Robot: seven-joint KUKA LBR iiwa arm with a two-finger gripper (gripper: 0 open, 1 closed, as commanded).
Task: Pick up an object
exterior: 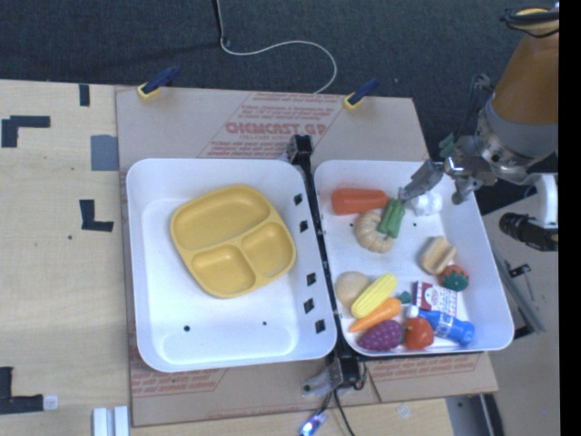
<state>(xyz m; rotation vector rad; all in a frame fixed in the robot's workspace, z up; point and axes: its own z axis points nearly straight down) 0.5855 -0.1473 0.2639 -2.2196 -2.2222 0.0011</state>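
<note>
My gripper (pixel 439 189) hangs over the far right corner of the right bin (pixel 490 280), fingers spread apart and nothing between them. A small white object (pixel 427 203) lies just below its left finger. Close by on the left are a green toy vegetable (pixel 393 217), a beige pastry (pixel 371 232) and a red-orange sausage (pixel 358 200). Nearer the front of the same bin lie a bread piece (pixel 438 254), a strawberry (pixel 455 279), corn (pixel 374 293), a carrot (pixel 376 315), purple grapes (pixel 381 336), a tomato (pixel 418 334) and a blue bottle (pixel 451 328).
The left bin (pixel 154 325) holds a yellow divided plate (pixel 233 240). A black divider with clips (pixel 313 243) runs between the bins. A red and white carton (pixel 432 297) and a potato (pixel 350 286) also lie in the right bin. Cardboard lies under both bins.
</note>
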